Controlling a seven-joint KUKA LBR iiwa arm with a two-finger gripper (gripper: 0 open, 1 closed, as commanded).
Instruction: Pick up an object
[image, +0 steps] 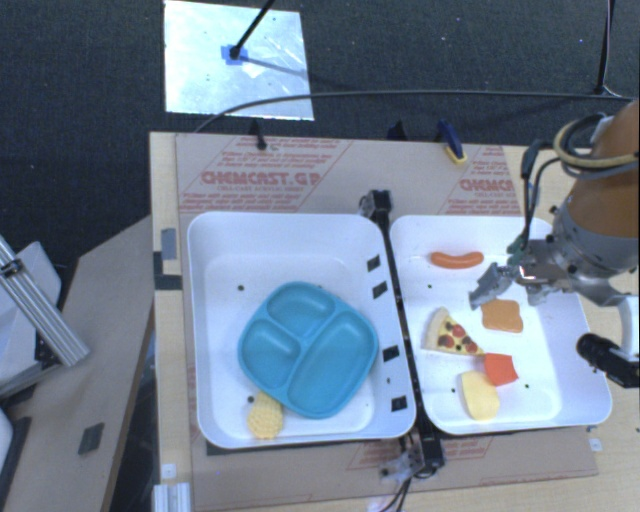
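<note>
The right bin (570, 395) holds several toy foods. A red-orange sausage (456, 260) lies near its back. An orange-brown toast piece (502, 316) is at mid-bin, with a pizza slice (452, 335) to its left. A red-orange block (500, 369) and a pale yellow piece (480, 396) sit near the front. My gripper (510, 283) hangs over the right bin, just above and behind the toast piece, between it and the sausage. Nothing is seen held in it.
The left bin (230, 250) carries a blue divided plate (307, 347) and a yellow corn piece (264, 417) by its front edge. A black divider (392, 320) runs between the bins. The arm's wrist (600, 210) stands over the right bin's far right side.
</note>
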